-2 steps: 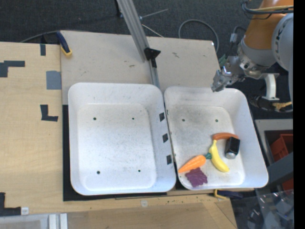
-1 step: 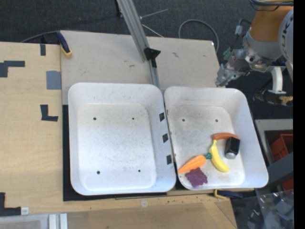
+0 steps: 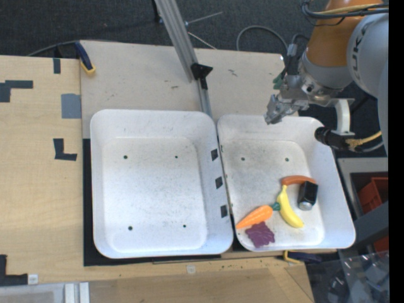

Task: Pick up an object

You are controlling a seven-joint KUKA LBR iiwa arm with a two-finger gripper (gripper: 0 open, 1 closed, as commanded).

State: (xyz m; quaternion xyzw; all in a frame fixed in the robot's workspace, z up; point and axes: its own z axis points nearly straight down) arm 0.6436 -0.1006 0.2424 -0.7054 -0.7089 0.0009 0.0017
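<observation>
- The hand [image 3: 276,115] hangs over the far rim of the right bin [image 3: 265,145], near that bin's far-left corner; whether it is apart or together I cannot tell from this angle, and nothing shows in it.
- The grey arm [image 3: 353,36] with its orange band comes in from the upper right, clear of both bins.
- Beneath and ahead of the hand, the far half of the right bin's floor is bare white, giving open room there.
- All the objects sit crowded in the near-right corner of the right bin, well apart from the hand.
- The banana [image 3: 288,208] lies with its long axis running from far-left to near-right, curving, close to the near wall.
- Just beside it on the right stands a small black can [image 3: 307,194], with a red-orange piece [image 3: 297,180] arched along its far side.
- The carrot [image 3: 255,216] lies to the banana's left, long axis slanting, its narrow tip toward the near-left wall and its green end toward the banana.
- A purple grape bunch [image 3: 260,234] rests just nearer than the carrot, against the near rim.
- The left bin [image 3: 151,182] sits beside the right one, their rims meeting along the middle.
- The tabletop [image 3: 132,74] beyond the bins is open, crossed by a slanted metal post [image 3: 180,30].
</observation>
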